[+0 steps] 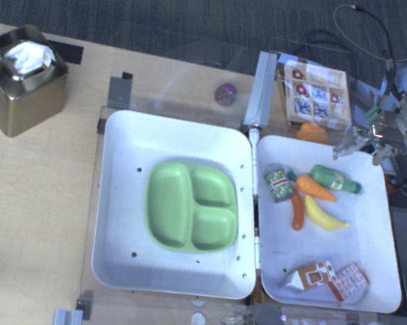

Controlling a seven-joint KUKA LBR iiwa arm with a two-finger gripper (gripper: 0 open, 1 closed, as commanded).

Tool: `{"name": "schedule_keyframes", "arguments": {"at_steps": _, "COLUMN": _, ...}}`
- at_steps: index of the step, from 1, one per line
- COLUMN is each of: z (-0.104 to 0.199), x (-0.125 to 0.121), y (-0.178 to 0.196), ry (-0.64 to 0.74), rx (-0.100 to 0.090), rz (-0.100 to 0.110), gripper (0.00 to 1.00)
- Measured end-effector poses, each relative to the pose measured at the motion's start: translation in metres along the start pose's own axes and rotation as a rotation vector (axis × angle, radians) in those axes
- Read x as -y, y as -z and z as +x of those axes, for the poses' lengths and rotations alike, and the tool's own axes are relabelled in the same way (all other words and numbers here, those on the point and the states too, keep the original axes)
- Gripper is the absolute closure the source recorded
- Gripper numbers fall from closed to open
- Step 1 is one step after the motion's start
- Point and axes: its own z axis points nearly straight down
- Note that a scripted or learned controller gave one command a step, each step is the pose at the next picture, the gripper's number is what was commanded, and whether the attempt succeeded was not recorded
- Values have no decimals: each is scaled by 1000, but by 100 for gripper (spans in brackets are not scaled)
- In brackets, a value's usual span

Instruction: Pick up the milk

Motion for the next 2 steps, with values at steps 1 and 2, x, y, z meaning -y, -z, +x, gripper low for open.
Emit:
{"name": "schedule_keyframes", "arguments": {"at_steps": 1, "z": 21, "x": 133, "y": -63, "ry": -184, "rx": 0, "rz": 1, "gripper": 0}}
{"name": "schedule_keyframes", "arguments": {"at_steps": 2, "z": 44, "x": 158, "y": -123, "ry": -165, "rx": 0, "rz": 1, "gripper": 0}}
